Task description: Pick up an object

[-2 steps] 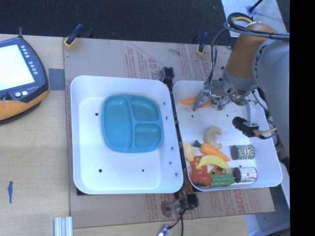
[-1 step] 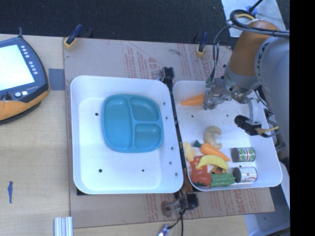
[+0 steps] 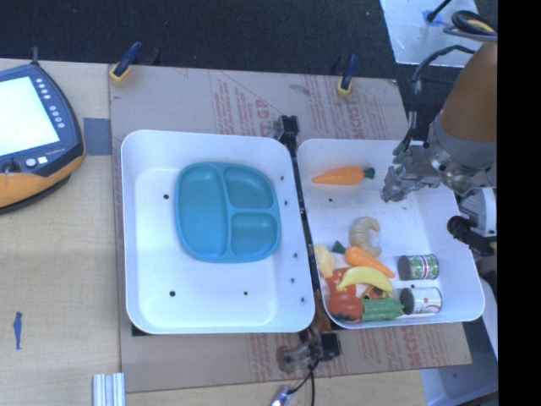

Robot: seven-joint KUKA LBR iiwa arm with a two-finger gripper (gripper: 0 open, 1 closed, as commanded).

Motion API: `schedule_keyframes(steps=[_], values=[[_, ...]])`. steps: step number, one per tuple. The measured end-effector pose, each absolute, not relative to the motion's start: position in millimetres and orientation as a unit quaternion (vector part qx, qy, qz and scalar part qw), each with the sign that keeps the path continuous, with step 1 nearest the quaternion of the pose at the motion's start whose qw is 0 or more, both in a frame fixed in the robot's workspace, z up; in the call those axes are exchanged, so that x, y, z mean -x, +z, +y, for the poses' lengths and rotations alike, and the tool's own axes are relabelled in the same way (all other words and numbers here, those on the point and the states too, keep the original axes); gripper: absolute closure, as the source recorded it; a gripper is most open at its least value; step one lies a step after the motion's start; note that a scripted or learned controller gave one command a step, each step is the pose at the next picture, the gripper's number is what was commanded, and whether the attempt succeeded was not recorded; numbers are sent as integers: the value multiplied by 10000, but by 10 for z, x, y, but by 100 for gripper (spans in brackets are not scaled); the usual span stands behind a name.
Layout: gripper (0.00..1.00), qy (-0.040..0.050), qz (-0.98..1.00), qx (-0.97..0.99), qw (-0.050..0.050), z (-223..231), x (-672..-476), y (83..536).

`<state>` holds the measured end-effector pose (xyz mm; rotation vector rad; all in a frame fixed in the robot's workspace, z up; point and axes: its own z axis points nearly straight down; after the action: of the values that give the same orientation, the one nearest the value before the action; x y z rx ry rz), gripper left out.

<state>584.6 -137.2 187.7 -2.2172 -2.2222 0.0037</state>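
Observation:
My gripper [image 3: 397, 189] hangs over the far part of the right bin [image 3: 448, 227], just right of an orange carrot [image 3: 340, 175] with a green top. Nothing shows between its fingers. Nearer the front lie a pale shrimp-like piece [image 3: 365, 229], a second carrot [image 3: 366, 260], a yellow banana [image 3: 365, 278], a red piece [image 3: 342, 301], a green piece [image 3: 382, 309] and two small cans [image 3: 418, 267] [image 3: 421, 300]. A yellow corn piece [image 3: 325, 260] rests against the bin's left wall.
The left bin [image 3: 144, 227] holds a blue divided plate [image 3: 228, 211]. A tablet in an orange case [image 3: 34, 138] lies at the far left of the bench. Clamps [image 3: 127, 62] [image 3: 345, 74] hold the cardboard at the back edge.

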Motion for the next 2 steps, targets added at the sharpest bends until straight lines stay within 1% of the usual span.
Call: schedule_keyframes(steps=[1,2], values=[[0,15,-7079,7063,19,-1369,-5842,1871],[0,28,-7095,7047,16,-1380,-6457,904]])
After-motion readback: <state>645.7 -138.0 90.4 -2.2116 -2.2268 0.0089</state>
